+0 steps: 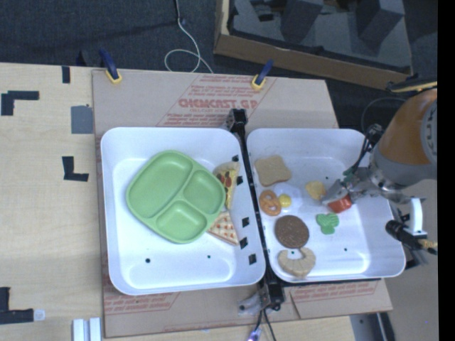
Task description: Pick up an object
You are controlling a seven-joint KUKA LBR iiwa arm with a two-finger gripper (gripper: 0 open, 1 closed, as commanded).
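The gripper [340,196] hangs low in the right bin [355,142], its tip at a small red item [341,205]; the view is too coarse to tell whether it has a grip on it. Just below the red item lies a green toy [327,223]. Left of it sit a yellow piece [316,189], a pretzel [270,203] and a brown round cookie [291,231].

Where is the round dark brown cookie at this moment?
The round dark brown cookie lies in the right white bin, toward its near side, between the orange pretzel and the pale bitten doughnut.
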